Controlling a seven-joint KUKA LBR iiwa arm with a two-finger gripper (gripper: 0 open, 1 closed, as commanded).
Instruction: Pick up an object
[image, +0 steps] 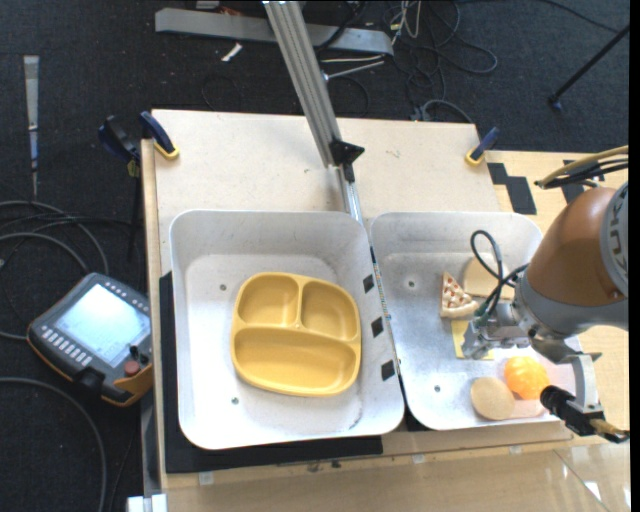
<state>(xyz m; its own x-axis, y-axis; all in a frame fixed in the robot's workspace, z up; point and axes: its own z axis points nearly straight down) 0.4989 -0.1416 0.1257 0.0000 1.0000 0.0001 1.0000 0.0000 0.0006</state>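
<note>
We lower the two-finger gripper just beside the triangular pizza-slice toy, positioned for a pick. Its opening: we cannot tell. A round orange ball lies near the slice.

The scene is viewed by a single camera fixed high above the bench, looking down at a slant from its near edge. Both white bins are taken in whole, the left bin and the right bin lying side by side across the middle. Dark floor is seen beyond and to the left, with cables and a teach pendant. The arm is seen entering from the right, cropped by the edge.
</note>
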